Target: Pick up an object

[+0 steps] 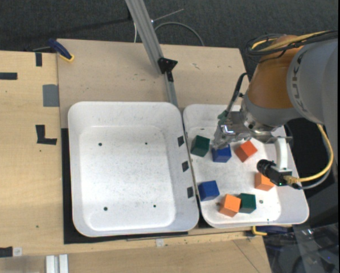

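Note:
The right bin [292, 208] holds several small cubes. My gripper [223, 139] hangs low over the bin's upper middle, right above a blue cube [221, 154] and touching or nearly touching its top. A dark green cube [200, 145] lies just left of it and a red-orange cube [246, 151] just right. Nearer the front lie a second blue cube [208, 190], an orange cube [230, 204] and another green cube [248, 202] side by side, and an orange cube [263, 181] by the right wall. The arm's wrist hides the bin's upper right.
The left bin [74, 121] sits alongside, sharing a raised divider [188, 164] with the right bin. A grey metal pole [147, 30] slants down to the bins' back edge. A black and yellow cable [283, 178] hangs over the right bin's edge.

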Available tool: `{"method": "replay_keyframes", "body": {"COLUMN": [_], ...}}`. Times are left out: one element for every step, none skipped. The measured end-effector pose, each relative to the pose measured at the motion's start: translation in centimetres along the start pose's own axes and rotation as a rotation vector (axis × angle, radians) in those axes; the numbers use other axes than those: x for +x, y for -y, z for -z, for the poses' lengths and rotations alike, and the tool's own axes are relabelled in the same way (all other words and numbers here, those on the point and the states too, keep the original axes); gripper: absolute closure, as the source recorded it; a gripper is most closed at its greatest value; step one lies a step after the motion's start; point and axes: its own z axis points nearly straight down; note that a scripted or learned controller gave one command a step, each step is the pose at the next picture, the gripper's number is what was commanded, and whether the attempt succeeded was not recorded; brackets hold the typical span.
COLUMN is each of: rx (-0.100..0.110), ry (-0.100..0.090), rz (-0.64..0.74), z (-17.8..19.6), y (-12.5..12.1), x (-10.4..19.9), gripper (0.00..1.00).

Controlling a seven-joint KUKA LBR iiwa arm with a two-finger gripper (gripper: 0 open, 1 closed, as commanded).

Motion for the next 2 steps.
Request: {"method": "replay_keyframes", "body": {"rx": [0.002,0.001], "ry": [0.0,0.0], "rz": [0.0,0.0], "z": [0.8,1.8], "y": [1.1,0.6], "x": [6.1,11.4], "gripper": [1.0,1.0]}}
